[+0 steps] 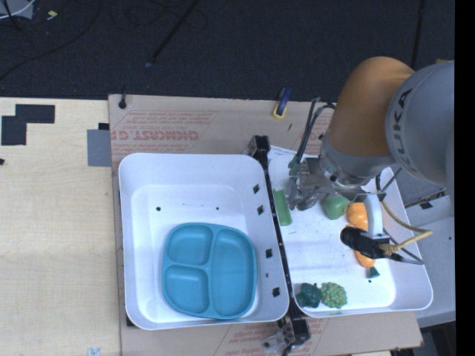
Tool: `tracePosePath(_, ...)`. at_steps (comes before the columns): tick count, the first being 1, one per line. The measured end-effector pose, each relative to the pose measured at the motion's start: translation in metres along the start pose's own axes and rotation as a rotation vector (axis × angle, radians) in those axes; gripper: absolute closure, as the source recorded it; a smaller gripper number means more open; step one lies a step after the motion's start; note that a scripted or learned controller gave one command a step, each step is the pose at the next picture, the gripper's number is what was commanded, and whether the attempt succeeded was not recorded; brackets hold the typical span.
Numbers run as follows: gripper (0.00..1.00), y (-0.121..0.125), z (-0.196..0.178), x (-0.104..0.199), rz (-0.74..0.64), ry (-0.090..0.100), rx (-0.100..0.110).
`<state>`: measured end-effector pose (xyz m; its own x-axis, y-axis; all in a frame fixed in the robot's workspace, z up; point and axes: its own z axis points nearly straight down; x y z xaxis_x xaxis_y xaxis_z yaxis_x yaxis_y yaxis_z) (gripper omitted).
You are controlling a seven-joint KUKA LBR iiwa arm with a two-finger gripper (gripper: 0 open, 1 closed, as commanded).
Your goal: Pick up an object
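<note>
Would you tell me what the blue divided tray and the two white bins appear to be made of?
Blue divided tray: likely moulded plastic, matte to satin, judging by its even colour and soft rounded compartment ridges. Left white bin and right white bin: probably thin glossy plastic, given the smooth rounded rims and faint sheen.

Green cylinder (pixel 282 206) lies lengthwise (against the right bin's (pixel 412 302) left wall).

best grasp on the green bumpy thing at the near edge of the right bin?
Judging by its pose, take the green bumpy object across its rounded middle, coming straight down. It lies low on the right bin floor, with a darker green object touching its left side and the bin's near rim close by, so close the fingers along the near-far line.
</note>
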<state>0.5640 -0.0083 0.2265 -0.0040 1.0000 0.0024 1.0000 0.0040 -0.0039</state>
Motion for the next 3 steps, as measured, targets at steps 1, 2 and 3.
tracePosePath(1, 1.00, -0.010, -0.008, 0.046, 0.000, 0.000, 0.000)
tracePosePath(2, 1.00, -0.022, 0.009, 0.094, 0.000, -0.001, 0.002)
tracePosePath(3, 1.00, -0.016, 0.001, 0.113, 0.002, -0.002, -0.001)
